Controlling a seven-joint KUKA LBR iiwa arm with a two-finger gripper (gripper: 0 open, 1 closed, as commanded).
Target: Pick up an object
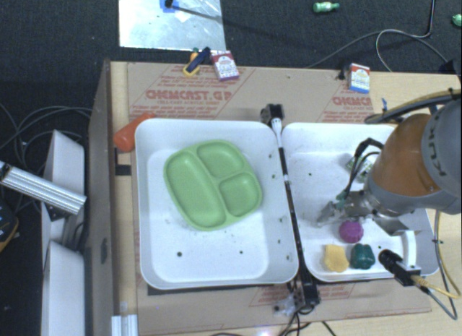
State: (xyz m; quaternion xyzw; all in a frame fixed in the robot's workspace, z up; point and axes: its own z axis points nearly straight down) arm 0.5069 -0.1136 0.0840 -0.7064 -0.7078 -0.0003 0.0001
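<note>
Two bins on the counter point(180, 85), arm over the right one.

The left bin point(155, 255) holds a green divided plate point(211, 183). In the right bin point(310, 147), a purple piece point(351, 231), a yellow piece point(335, 258) and a dark green piece point(362, 256) sit close together near the front edge. The arm point(415, 161) reaches in from the right, its gripper point(333, 212) low just beside the purple piece; whether the jaws are released or clenched cannot be told.
</note>
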